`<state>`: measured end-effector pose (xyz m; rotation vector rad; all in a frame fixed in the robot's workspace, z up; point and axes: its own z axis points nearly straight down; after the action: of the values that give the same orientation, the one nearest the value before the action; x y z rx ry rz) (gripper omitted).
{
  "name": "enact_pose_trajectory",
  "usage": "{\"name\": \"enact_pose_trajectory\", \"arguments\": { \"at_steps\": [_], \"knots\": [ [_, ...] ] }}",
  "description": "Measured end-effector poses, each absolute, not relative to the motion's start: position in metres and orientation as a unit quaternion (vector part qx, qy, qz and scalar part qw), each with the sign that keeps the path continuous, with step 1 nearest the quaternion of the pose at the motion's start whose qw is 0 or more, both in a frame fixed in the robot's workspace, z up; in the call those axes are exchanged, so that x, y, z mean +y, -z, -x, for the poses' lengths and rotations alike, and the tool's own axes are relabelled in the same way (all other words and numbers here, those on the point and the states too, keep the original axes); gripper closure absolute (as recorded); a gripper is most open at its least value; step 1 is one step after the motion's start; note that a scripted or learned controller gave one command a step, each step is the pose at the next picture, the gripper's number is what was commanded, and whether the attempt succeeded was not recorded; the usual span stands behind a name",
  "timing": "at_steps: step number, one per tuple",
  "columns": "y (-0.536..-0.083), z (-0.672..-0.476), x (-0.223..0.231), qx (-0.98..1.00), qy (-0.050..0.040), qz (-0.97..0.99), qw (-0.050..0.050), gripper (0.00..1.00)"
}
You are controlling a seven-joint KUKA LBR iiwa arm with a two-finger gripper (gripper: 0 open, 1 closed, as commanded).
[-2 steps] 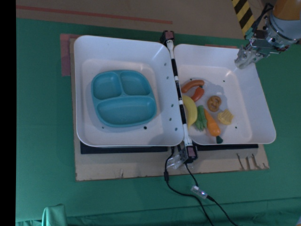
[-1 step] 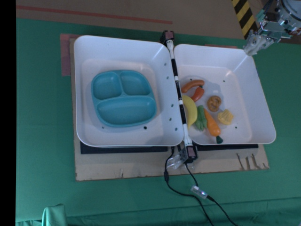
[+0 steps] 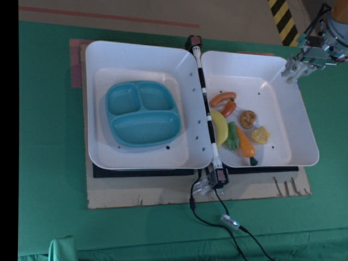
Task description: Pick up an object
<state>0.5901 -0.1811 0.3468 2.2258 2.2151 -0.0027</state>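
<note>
Lot of small toy foods in the right-hand shallow white bin [image 3: 283, 118], lower-left part: two red-orange sausages [image 3: 224, 102], a yellow banana [image 3: 219, 126], a green vegetable [image 3: 232, 136], an orange carrot [image 3: 245, 144], a round brown piece [image 3: 248, 118], a yellow corn piece [image 3: 260, 135] — clustered, several touching. Left white bin [image 3: 109, 58] holds a teal three-compartment plate [image 3: 143, 113]. Two-finger gripper [image 3: 291, 72] sits over the right bin's far right corner, well apart from the foods; whether the jaws are open cannot be told, nothing seen between them.
</note>
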Motion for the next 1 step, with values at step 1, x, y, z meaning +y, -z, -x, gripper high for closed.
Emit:
{"name": "enact_pose_trajectory", "arguments": {
  "at_steps": [1],
  "knots": [
    [-0.3474, -0.5953, -0.1577, 0.706, 0.0007, -0.708, 0.001, 1.0]
  ]
}}
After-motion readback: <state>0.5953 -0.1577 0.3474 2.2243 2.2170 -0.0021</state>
